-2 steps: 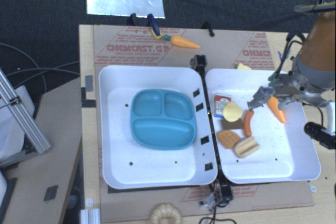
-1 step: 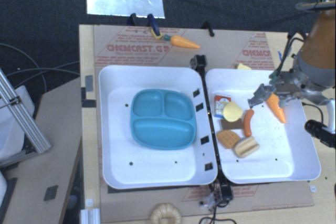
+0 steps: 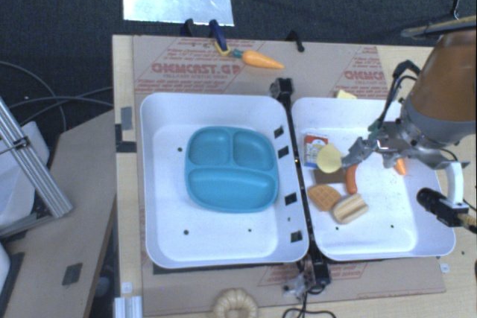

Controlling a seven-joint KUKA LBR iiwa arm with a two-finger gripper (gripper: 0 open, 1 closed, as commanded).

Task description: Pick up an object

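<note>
The right bin [image 3: 387, 234] holds several toy foods. A red and white carton [image 3: 314, 143] lies near its left wall, with a pale yellow round piece [image 3: 329, 158] beside it on a brown block [image 3: 326, 176]. An orange sausage-shaped piece [image 3: 351, 178], a tan waffle-like cookie [image 3: 324, 196] and a bread roll [image 3: 349, 208] lie just in front. My gripper [image 3: 361, 150] hangs over the middle of this bin, just right of the yellow piece and above the orange one. I see nothing held in it. A small orange bit [image 3: 400, 167] shows under the wrist.
A blue divided plate [image 3: 228, 168] lies in the left bin [image 3: 168, 234]. A toy carrot [image 3: 258, 60] rests on the cardboard behind the bins. A yellow scrap [image 3: 345, 94] sits at the right bin's back rim. A coiled rope ring [image 3: 237, 304] lies at the front edge.
</note>
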